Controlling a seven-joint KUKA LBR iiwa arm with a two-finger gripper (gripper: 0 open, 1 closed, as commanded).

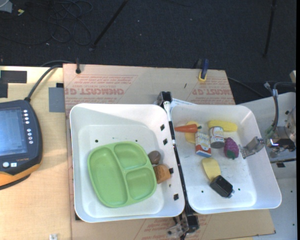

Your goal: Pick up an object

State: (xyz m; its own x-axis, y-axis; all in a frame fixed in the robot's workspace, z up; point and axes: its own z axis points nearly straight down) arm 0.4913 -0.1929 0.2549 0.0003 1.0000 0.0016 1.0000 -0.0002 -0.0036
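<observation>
So far nothing has been lifted, as far as this view shows. The pincer [251, 147] sits at the right bin's [262, 196] right wall, just beside the purple object [231, 147], and whether it is clenched or released I cannot tell. Every candidate lies in that bin: the orange carrot [185, 128], two small cans [210, 139], a yellow block [210, 168] and a black object [222, 186]. The left bin [85, 129] carries a green divided plate [121, 174]. By my judgement, the whole task remains: closing on one item and raising it.
</observation>
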